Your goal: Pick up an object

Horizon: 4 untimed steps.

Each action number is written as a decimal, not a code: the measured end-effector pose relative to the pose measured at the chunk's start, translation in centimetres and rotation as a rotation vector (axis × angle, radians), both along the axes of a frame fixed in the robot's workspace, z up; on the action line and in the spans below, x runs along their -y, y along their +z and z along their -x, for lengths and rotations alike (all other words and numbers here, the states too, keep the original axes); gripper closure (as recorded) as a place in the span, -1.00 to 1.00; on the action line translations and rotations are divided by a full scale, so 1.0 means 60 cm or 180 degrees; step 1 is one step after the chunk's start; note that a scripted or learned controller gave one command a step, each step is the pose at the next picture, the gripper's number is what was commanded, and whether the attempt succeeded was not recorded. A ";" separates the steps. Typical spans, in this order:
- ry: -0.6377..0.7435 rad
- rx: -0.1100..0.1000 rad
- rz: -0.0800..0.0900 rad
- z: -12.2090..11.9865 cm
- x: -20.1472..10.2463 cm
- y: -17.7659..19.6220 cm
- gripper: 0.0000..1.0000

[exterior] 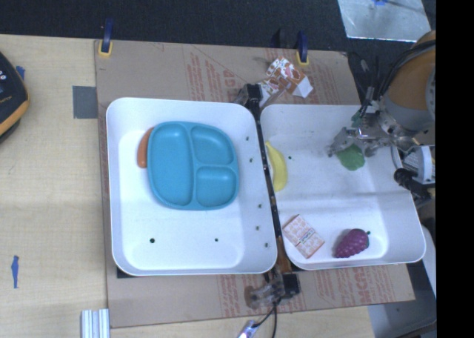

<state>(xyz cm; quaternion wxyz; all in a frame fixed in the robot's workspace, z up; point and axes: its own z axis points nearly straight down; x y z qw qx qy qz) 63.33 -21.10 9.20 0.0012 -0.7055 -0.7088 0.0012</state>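
Two white bins sit side by side on a brown board over a wood bench. From above, the right bin (385, 188) has the gripper (354, 145) low over its far right part. A green thing (352, 158) lies right under it, touching or nearly so, a bit to the near side. I cannot tell if it is held. It looks round, so no clear long way or point. A purple fruit (351, 243) and a small packet (303, 236) lie near the front, well apart from the gripper.
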 end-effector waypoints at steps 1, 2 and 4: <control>0.0008 -0.0003 -0.0001 -0.001 0.000 0.018 1.00; 0.0015 -0.0006 0.0000 -0.001 0.001 0.036 1.00; -0.0002 0.0008 -0.0001 -0.039 0.002 0.050 -1.00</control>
